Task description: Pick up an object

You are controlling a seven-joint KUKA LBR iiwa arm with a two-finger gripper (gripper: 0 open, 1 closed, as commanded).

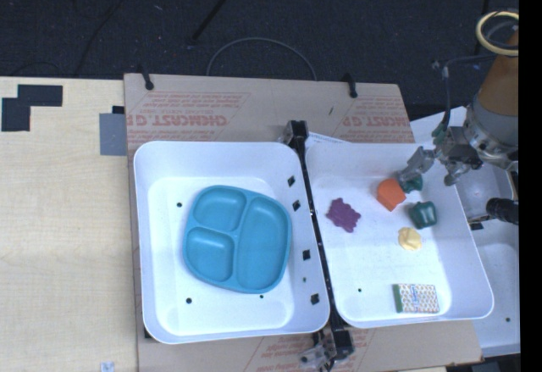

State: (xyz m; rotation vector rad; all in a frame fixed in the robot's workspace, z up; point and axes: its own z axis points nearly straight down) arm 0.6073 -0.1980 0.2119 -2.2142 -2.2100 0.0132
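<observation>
The hand [434,167] hangs open and holding nothing over the right bin [373,315] (upper right corner); the orange block [390,194] lies just beside it, down-left.

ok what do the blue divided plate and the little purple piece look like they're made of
The blue divided plate looks like moulded plastic: one even colour, rounded compartment ridges, a soft sheen. The purple piece looks matte and dull, with a lumpy outline, maybe foam, rubber or soft plastic; it is too small to tell. Both sit in white bins that look like smooth, thin plastic.
</observation>
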